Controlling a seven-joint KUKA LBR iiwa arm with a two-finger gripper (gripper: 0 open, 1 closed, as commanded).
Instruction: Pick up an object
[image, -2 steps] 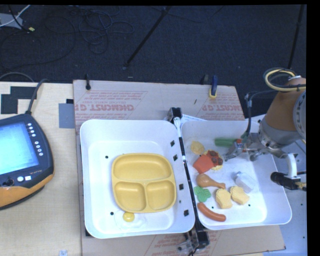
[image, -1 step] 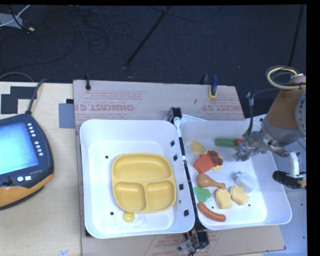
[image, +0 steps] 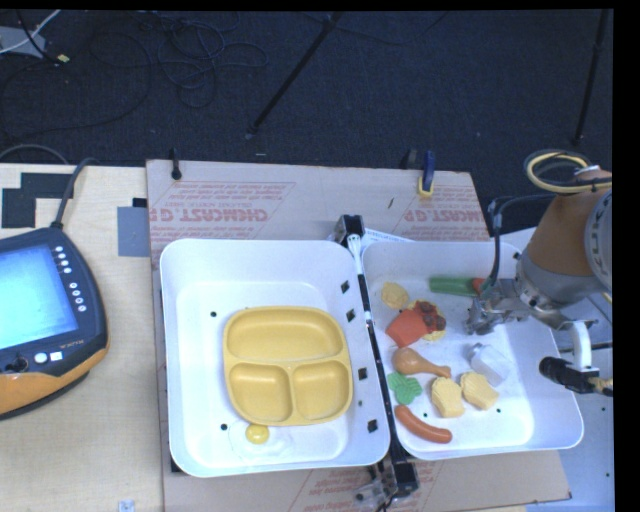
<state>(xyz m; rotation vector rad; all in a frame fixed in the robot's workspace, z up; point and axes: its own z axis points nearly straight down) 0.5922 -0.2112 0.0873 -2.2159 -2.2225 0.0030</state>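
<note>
Claw (image: 487, 318) above one carrot (image: 454, 286), one sausage (image: 423, 424).

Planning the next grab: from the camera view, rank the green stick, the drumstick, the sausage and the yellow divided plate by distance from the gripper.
From the gripper:
1. Green stick, just up-left, right bin.
2. Drumstick, lower left, right bin.
3. Sausage, right bin's front.
4. Yellow divided plate, left bin.

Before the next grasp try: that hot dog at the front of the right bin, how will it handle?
The hot dog looks like smooth, glossy toy plastic, so probably stiff and light but slippery between fingers. Its rounded, elongated shape suggests it may roll sideways if nudged. It lies apart from the green piece and has bare bin floor beside it, so a push could send it sliding.
</note>
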